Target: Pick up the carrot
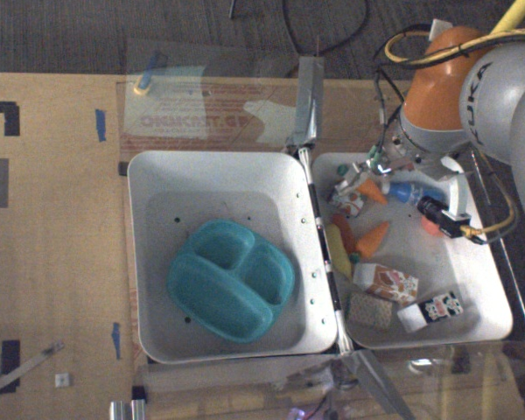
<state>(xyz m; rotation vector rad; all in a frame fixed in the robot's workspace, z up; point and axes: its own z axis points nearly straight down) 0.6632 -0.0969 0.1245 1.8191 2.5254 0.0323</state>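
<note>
Arm reaching into right bin (499,318) from 1 o'clock, gripper (378,166) hovering at bin's 11 o'clock corner; can't tell finger state. Carrot (374,237) lying loose toward 6 o'clock of gripper, near yellow item (338,250).

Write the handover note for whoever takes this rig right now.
Gripper: low over the far end of the right bin, among the toys; finger state can't be read.
Carrot: lies loose in the right bin beside the yellow piece, nearer the camera than the gripper, apart from it.
Left bin: holds the teal tray.
Done: nothing lifted.
Left: reach the carrot, grasp it, lift it.
</note>
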